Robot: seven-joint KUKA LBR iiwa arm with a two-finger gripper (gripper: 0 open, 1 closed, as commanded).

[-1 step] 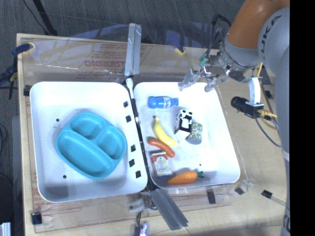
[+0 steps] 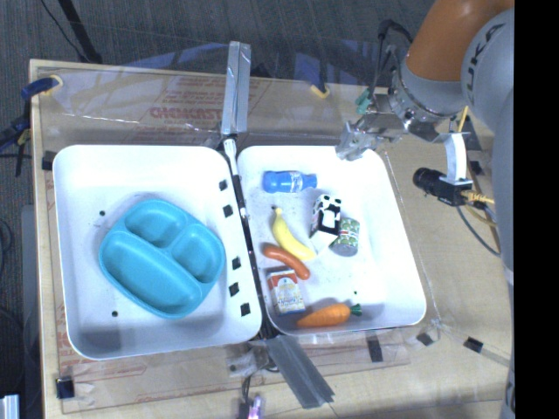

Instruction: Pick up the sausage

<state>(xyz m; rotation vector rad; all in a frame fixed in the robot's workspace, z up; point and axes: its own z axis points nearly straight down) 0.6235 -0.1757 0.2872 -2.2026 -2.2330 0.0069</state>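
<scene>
the hand [image 2: 356, 140] hangs over the far right corner of the right bin [image 2: 397, 234], near the rim, and carries nothing; whether it is wide or narrow i cannot tell, as its tip is too small and blurred.

working from the near edge back: closest to the camera a carrot [image 2: 324, 315] lies along the bin's near wall, with a small carton [image 2: 286, 293] just to its left. next comes the sausage [image 2: 286, 261], the thing to be lifted, lying at a slant in the left middle of the bin, close to the divider between the two bins. its upper side is touching or all but touching the banana [image 2: 291, 235], and the carton sits just beyond its near end. further back stand a black-and-white cow toy [image 2: 327, 215] and a green can [image 2: 347, 235], then a blue bottle [image 2: 289, 181] by the far wall. the left bin [image 2: 70, 234] holds a blue divided plate [image 2: 162, 257].

the step in hand looks like the approach, hardly begun: the hand is well apart from the sausage. to do it well, i'd bring the hand straight down over the sausage's middle, turned to close across its short width, one tip slipped between sausage and banana. the crowding is the risk: a slightly off descent would likely nudge the banana or catch the carton.
</scene>
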